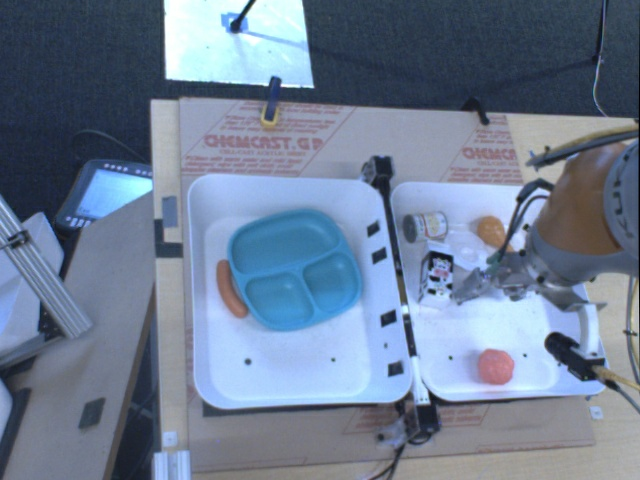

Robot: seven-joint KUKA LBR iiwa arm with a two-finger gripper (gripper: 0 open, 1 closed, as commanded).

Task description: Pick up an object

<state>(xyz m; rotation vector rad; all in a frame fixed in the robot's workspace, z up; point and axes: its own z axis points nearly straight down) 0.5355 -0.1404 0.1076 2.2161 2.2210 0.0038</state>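
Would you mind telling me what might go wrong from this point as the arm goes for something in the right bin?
1. The gripper sits low beside the small black-and-white box, close to the divider; closing here may nudge the box away rather than grip it.
2. The small jar lies on its side nearby and could roll if bumped.
3. The pink ball and orange ball would likely slip from two fingers.
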